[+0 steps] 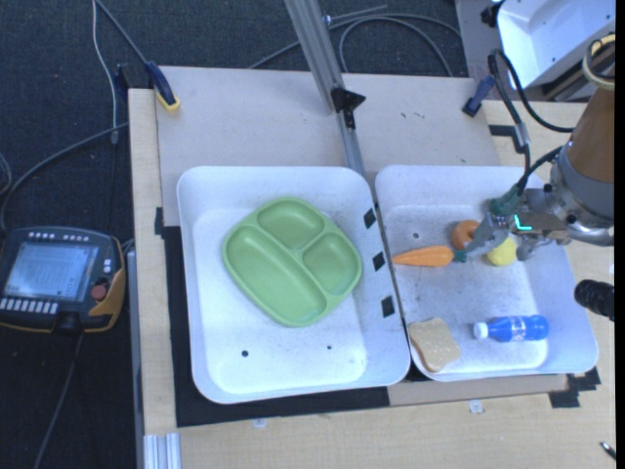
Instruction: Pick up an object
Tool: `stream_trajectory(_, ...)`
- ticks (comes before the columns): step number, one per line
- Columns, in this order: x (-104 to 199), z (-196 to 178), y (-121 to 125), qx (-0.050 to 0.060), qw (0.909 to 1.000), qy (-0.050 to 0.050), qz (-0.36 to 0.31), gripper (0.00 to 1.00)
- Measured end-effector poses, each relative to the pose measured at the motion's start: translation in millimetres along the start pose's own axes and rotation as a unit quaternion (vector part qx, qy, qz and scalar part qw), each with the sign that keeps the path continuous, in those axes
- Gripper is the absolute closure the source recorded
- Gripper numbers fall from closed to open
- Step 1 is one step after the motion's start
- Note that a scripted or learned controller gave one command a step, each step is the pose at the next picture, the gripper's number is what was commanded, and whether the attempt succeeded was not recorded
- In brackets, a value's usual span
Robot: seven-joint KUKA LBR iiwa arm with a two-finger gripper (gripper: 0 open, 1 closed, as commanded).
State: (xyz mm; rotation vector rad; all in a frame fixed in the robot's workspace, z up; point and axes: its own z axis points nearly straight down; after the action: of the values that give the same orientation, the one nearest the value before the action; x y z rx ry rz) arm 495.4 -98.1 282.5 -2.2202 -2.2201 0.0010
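At the bottom edge of the frame the pale wooden surface point(293, 438) is seen, with black tape under the front rims of both bins. In the lower right of the frame, inside the right bin point(557, 360), a slice of bread point(436, 344) is lying at the front left corner, and a blue bottle with a white cap point(512, 329) is lying on its side just to the right of it, apart from the bread. Further back in the same bin, an orange carrot point(424, 257) is laid roughly level near the left wall; behind its right end a small orange object point(465, 232) is seen, and a yellow object point(502, 253) sits just right of that. The claw point(496, 228) is positioned low over this cluster, close to the orange and yellow objects; whether it is wide, narrow or closed on anything cannot be told from this view. The arm point(591, 169) enters from the right edge. In the left bin point(210, 360), centre of the frame, a green divided plate point(291, 260) is lying flat. At the far left, off the surface, a teach pendant point(59, 281) rests on dark carpet. At the upper left corner of the surface a blue-and-yellow clamp point(163, 88) is fixed.
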Motion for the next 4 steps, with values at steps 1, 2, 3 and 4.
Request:
stream_trajectory(1,0,0,0,0.000,1.0000,0.000,0.000,0.00)
stream_trajectory(2,5,43,2,0.002,1.0000,0.001,0.000,0.00)
stream_trajectory(3,4,86,2,0.003,1.0000,0.001,0.001,0.00)
stream_trajectory(4,4,128,3,0.003,1.0000,0.001,0.000,0.00)
